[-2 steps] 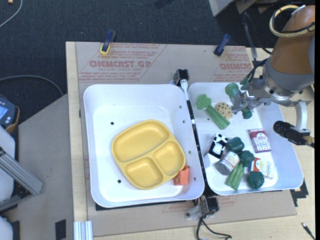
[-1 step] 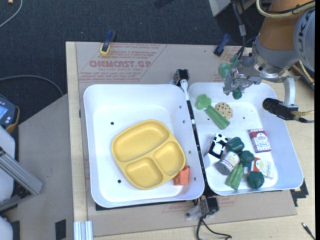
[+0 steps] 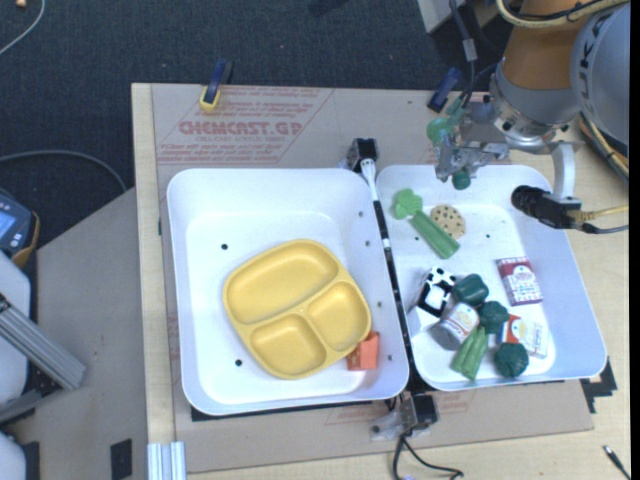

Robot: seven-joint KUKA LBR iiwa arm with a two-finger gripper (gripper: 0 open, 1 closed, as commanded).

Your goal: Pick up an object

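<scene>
Scanning from the left, the left bin (image 3: 190, 268) held a yellow divided plate (image 3: 296, 308) with an orange block (image 3: 365, 352) at its lower right edge. The right bin (image 3: 585, 318) carried the candidates: a green stalk (image 3: 427, 224), a cookie (image 3: 447, 219), and a crowded cluster (image 3: 478, 326) below. The gripper (image 3: 459, 171) hung above that bin's far edge; whether anything was held could not be told. Choosing the isolated stalk looked wiser than the clutter. Beyond the bins, the board (image 3: 240, 128) read "CHEMCAST GP".
</scene>
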